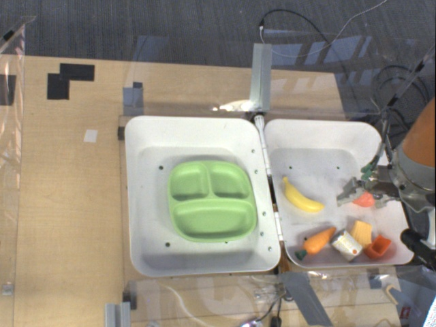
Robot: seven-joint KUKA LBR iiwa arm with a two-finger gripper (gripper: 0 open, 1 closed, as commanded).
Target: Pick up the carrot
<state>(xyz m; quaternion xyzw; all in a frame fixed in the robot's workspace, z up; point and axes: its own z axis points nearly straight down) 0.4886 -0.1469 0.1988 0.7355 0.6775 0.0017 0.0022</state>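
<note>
The carrot [319,242], orange with a green stub at its left end, lies near the front wall of the right bin [320,142]. My gripper [355,191] hangs over the right side of that bin, up and to the right of the carrot and apart from it. A small pinkish-red item [365,199] sits directly beneath the gripper, partly covered by it.
A yellow banana [302,197] lies left of the gripper. A white cylinder [346,245], a yellow piece [362,232] and an orange-red item [378,246] crowd the bin's front right corner beside the carrot. A green divided plate [212,200] rests in the left bin [146,182].
</note>
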